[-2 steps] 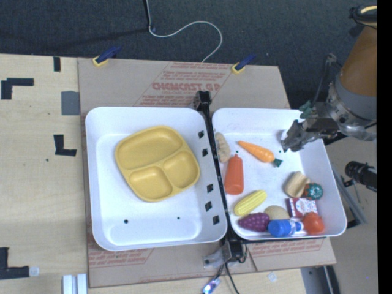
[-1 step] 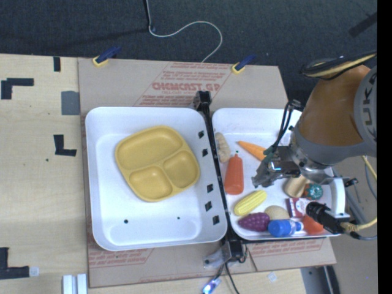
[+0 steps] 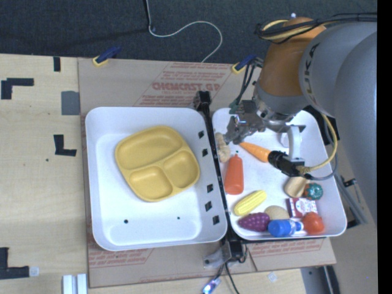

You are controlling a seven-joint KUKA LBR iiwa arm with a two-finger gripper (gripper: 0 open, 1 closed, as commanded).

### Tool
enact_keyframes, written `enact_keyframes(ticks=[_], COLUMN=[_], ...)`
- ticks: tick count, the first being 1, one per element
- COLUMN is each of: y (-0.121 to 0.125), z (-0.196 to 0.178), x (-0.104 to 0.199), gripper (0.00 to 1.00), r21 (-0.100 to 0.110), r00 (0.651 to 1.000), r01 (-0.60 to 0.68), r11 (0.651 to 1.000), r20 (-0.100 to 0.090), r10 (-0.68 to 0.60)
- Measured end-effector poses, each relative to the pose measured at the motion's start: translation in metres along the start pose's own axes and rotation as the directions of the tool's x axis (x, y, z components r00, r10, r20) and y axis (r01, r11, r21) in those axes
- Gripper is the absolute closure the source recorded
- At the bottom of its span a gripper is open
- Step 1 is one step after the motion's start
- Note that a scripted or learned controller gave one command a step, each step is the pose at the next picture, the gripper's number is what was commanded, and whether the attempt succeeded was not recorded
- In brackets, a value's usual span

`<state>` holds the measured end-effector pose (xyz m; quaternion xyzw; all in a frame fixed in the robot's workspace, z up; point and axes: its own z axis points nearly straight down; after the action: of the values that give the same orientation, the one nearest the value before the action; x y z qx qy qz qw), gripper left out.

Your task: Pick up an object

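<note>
A yellow divided plate (image 3: 158, 162) lies in the left bin (image 3: 101, 225). Right of it, in the right bin (image 3: 334, 222), the gripper (image 3: 236, 130) hangs above the orange bottle (image 3: 234, 174); its opening I cannot tell. A carrot (image 3: 254, 151) and corn cob (image 3: 250, 201) lie beside that bottle.

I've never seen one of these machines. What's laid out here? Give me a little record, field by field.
left bin: holds a yellow divided plate
right bin: holds toy food
toy food: carrot, orange cylinder, corn cob, purple grapes, blue piece, red piece
arm: reaches in from the right, over the right bin
gripper: at the right bin's upper left, beside the carrot
held object: none seen between the fingers
</note>
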<state>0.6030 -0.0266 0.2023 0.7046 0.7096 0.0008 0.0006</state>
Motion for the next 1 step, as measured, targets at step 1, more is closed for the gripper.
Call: enact_keyframes(ticks=[1], y=[-0.0422], z=[-0.1444], x=[0.0553], gripper=[1.0], r21=[-0.011], r00=[1.0], r01=[0.002], r11=[1.0], r20=[-0.003], r10=[-0.002])
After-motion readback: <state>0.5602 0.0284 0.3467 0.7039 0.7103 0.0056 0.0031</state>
